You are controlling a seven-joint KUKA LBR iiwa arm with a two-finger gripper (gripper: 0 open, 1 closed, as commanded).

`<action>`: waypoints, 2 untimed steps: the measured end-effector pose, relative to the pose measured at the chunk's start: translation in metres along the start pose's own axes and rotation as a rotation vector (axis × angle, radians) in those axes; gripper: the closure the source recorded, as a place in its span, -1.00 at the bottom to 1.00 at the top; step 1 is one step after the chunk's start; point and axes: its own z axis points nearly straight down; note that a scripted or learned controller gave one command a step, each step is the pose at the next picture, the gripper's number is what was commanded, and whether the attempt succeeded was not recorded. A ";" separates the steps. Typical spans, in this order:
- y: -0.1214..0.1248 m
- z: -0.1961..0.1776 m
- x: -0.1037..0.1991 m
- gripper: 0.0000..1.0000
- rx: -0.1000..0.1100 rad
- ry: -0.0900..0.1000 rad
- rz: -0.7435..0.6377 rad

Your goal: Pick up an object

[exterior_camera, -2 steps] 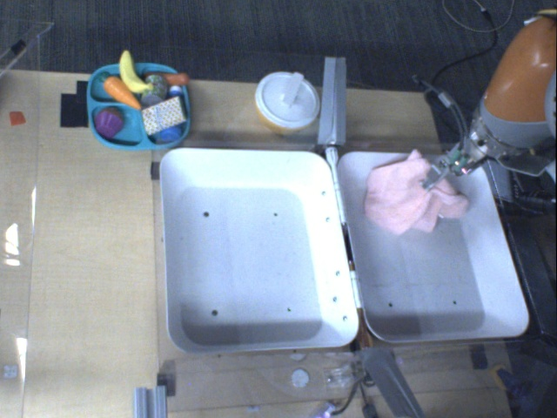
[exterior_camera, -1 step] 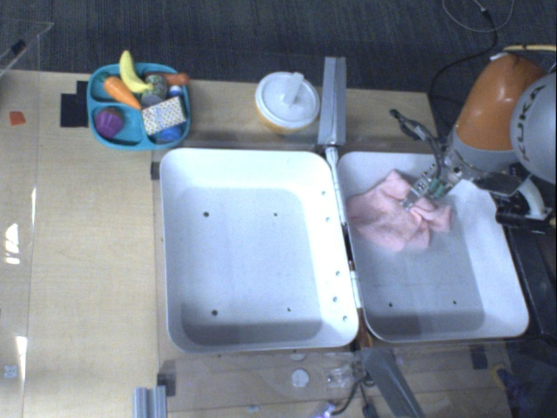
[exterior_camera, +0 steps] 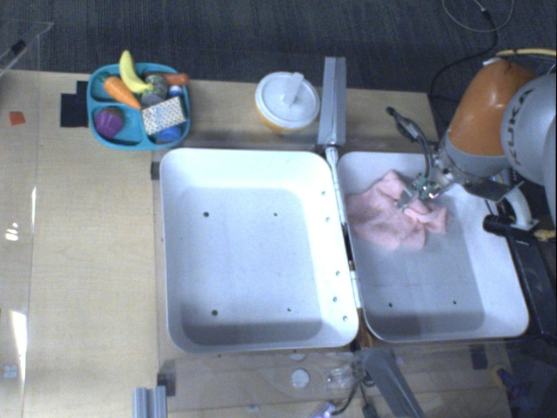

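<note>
Pink cloth [exterior_camera: 393, 219] lies crumpled in right bin [exterior_camera: 452, 312], toward its far-left part; gripper [exterior_camera: 424, 189] sits on cloth's right edge. Claw opening and hold: cannot tell.

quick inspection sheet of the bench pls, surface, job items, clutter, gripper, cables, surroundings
surface: wooden bench bearing a left bin and a right bin, side by side
job's things: pink cloth, crumpled, in the right bin's upper half
clutter: blue tray of toy food and a white lidded cup, both outside the bins
grippers: gripper down at the cloth's upper right edge; finger state unclear
cables: black cable looped on the floor, upper right
surroundings: dark carpet beyond the bench
</note>
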 end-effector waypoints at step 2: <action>-0.004 0.000 -0.009 -1.00 -0.001 0.004 0.012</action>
